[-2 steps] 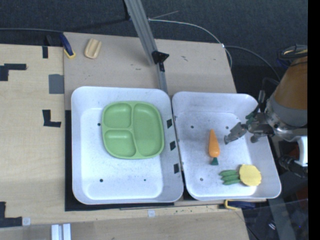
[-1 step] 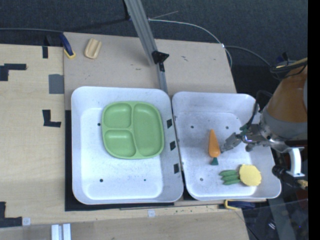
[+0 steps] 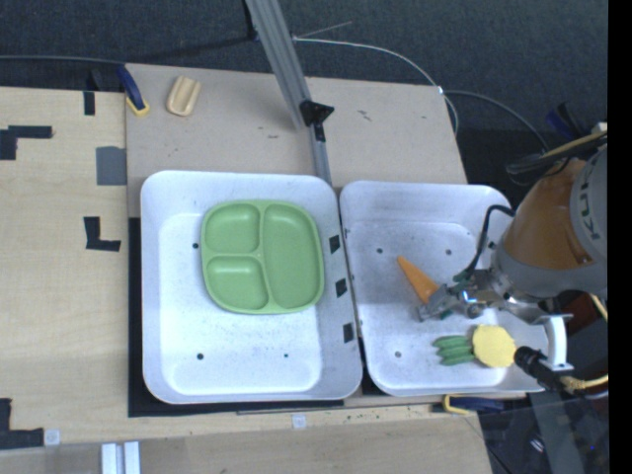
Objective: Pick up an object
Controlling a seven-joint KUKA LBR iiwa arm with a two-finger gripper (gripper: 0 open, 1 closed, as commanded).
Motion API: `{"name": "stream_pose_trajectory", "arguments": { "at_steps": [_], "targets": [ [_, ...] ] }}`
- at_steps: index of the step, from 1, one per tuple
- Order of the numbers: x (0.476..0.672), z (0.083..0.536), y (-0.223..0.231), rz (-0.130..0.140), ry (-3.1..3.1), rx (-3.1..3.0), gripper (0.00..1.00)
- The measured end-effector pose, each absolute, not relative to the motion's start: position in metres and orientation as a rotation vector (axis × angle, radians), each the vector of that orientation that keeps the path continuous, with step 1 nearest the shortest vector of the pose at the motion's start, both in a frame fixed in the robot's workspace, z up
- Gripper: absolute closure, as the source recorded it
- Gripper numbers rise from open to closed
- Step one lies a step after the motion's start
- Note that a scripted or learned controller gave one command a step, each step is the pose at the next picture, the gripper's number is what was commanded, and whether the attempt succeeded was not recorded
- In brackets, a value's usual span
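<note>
In the right bin [image 3: 395,210] lies an orange carrot-shaped piece [image 3: 417,277], pointing up-left. My gripper [image 3: 434,309] hangs low just below the carrot's thick end, its metal tips close to it. A yellow round toy [image 3: 493,345] with a green stalk [image 3: 453,349] rests near the bin's front right corner. The arm's orange band [image 3: 548,227] stands over the bin's right rim.
The left bin [image 3: 168,294] holds a green divided plate [image 3: 263,256]. A grey pole [image 3: 281,47] runs up from between the bins. A tan block [image 3: 183,96] and a blue-yellow clip [image 3: 132,89] lie on the bench behind.
</note>
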State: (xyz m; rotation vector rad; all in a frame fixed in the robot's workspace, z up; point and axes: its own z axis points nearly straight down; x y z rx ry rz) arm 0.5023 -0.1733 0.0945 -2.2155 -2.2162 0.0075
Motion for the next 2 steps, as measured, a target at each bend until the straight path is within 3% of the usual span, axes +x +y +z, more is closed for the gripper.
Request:
{"name": "stream_pose_trajectory", "arguments": {
  "at_steps": [1, 2],
  "targets": [
    [0.504, 0.108, -0.173, 0.002, -2.221, -2.216, 1.0],
    [0.499, 0.167, -0.178, -0.002, -2.225, -2.223, 1.0]
  ]
}}
